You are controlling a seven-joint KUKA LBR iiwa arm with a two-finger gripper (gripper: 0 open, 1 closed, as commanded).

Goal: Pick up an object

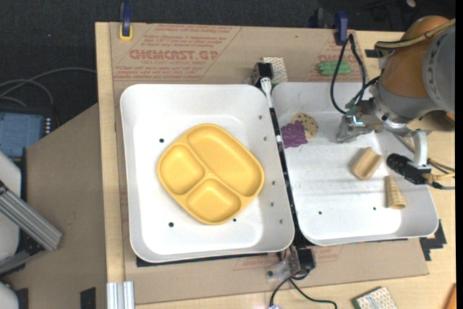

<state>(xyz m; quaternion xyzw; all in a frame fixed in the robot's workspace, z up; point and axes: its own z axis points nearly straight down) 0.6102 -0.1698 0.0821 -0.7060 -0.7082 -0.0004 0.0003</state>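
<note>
Seen from above at a slant: grey metal two-finger gripper (352,125) lowered into the right shallow white plastic bin (340,222), near its upper edge, on a grey arm with an orange band (419,61) reaching in from the right. Finger opening impossible to tell from here; nothing visibly between the fingers. Just below the gripper, apart from it, one tan cork-like cylinder (365,163); further right, near the bin's right edge, one tan ridged cone (393,192). To the left, by the divide between bins, one purple crumpled lump (293,133) touching one speckled beige disc (307,124). Bare white floor across the bin's lower middle. Four loose items in the right bin. In the left white bin (145,119), one yellow three-compartment plastic tray (210,174), roughly centred, with a margin all round.
</note>
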